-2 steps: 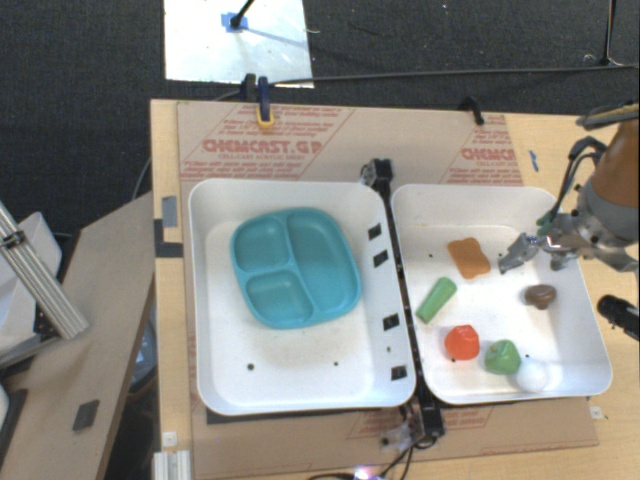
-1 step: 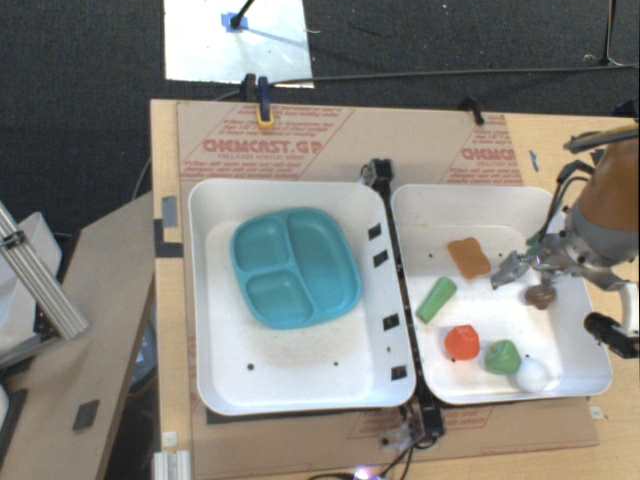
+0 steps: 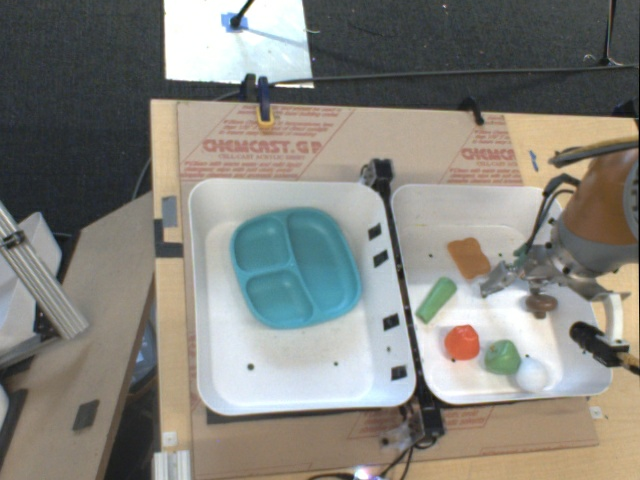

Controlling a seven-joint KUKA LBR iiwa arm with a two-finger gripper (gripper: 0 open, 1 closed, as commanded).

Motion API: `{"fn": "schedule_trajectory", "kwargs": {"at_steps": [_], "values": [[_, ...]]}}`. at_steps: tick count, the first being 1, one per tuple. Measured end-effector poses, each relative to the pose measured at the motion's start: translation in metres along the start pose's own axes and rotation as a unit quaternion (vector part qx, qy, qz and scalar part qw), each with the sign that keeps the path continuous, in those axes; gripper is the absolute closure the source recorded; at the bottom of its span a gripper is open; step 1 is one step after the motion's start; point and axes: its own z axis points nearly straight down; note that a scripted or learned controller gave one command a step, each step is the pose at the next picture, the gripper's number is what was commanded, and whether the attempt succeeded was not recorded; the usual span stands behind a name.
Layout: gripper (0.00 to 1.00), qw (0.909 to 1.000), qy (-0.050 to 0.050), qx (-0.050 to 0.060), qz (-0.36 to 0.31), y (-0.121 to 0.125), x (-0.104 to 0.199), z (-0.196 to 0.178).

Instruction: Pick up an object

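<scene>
Approach step: the gripper [image 3: 500, 280] hangs low over the right bin [image 3: 470, 203], nothing visibly between its fingers; whether the jaws stand parted or closed cannot be told from this angle. The nearest object, an orange-brown piece [image 3: 468, 257], lies just left of the tips. Next, probably, a descent centred on it.

Bench [image 3: 300, 133] is carrying a printed cardboard sheet [image 3: 330, 138] under two shallow white bins lying side by side, touching along their inner walls. Left bin [image 3: 215, 368] is sitting toward the bench's left side; right bin [image 3: 480, 200] is sitting toward its right. A clamp [image 3: 263, 101] is gripping the far edge.
</scene>
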Motion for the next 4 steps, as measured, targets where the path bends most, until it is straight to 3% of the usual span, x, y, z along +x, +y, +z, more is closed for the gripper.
{"fn": "schedule_trajectory", "kwargs": {"at_steps": [1,2,4], "values": [[1.0,1.0,-0.001,-0.002,0.0,0.001,0.0,-0.012],[1.0,1.0,-0.001,-0.002,0.001,-0.008,0.0,-0.066],[1.0,1.0,-0.001,-0.004,-0.002,0.001,-0.001,-0.175]]}}
